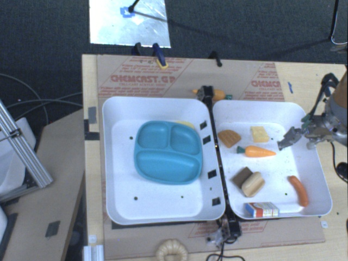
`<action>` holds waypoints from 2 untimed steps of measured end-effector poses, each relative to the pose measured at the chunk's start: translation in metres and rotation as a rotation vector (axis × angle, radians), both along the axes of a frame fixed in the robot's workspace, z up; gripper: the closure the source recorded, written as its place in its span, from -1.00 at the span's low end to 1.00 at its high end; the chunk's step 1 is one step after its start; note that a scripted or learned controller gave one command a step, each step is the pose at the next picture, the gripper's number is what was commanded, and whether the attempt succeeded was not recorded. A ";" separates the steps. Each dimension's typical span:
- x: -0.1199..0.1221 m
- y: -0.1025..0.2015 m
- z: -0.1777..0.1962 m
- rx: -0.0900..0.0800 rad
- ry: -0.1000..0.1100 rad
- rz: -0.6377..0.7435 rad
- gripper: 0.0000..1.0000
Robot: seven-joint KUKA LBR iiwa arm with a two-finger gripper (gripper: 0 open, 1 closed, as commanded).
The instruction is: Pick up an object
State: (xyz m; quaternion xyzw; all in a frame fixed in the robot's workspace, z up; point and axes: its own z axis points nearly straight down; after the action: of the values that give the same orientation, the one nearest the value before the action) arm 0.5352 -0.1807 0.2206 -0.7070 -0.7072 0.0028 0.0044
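Bench (pixel 136 72), hand (pixel 286 141) beside carrot (pixel 259 152)

Robot lab: bench (pixel 136 72), white bins (pixel 117 162), cables.

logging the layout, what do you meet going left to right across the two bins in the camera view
blue divided plate → brown bread piece → bread roll → toy carrot → sausage → gripper, hovering at the right bin's edge
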 end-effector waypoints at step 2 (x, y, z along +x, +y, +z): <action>0.012 -0.001 -0.052 -0.002 -0.008 0.001 -1.00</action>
State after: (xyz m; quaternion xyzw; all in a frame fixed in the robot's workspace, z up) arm 0.5468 -0.1815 0.1690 -0.7066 -0.7077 0.0005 0.0010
